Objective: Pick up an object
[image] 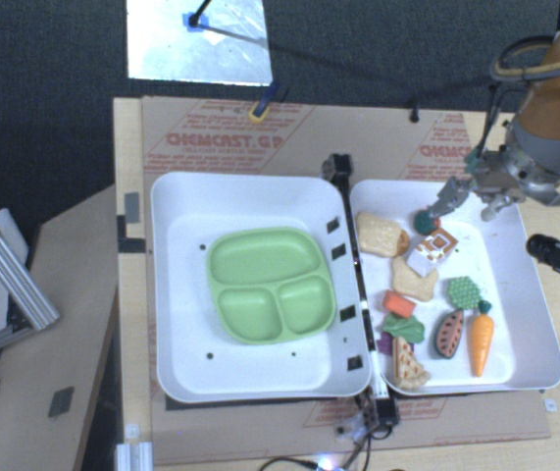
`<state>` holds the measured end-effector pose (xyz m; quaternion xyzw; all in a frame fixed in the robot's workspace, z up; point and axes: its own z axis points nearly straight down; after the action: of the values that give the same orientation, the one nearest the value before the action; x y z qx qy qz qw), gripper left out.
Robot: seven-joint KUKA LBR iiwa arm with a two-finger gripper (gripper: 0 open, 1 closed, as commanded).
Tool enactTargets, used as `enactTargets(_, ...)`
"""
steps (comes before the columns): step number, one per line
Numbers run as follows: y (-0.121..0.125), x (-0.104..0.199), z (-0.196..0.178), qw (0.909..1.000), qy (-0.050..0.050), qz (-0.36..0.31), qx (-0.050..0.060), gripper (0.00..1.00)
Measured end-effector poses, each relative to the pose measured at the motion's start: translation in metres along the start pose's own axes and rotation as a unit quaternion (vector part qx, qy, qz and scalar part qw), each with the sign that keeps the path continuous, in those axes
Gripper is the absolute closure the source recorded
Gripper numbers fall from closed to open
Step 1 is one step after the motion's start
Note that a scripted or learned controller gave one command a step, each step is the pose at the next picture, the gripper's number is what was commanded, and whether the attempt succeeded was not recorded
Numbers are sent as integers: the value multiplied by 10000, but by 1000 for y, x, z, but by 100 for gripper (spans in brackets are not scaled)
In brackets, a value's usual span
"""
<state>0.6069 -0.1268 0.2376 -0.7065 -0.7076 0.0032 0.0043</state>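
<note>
Orange carrot (481,338) and the other toy foods lie in the right bin (539,302), toward its near edge. Your fingers (448,200) hang spread above the bin's far edge, holding nothing. I judge you approaching; next, lower over one piece.

- You see two bins (260,196) of smooth white plastic with a slight sheen.
- The green tray (270,285) looks like matt moulded plastic.
- Under them, your bench (226,135) is covered in printed brown cardboard.
- The carrot (480,340) looks like glossy toy plastic.
</note>
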Motion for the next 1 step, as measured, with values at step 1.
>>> enactTargets(1, 2, 0, -7, 10000, -7, -10, -60, 0)
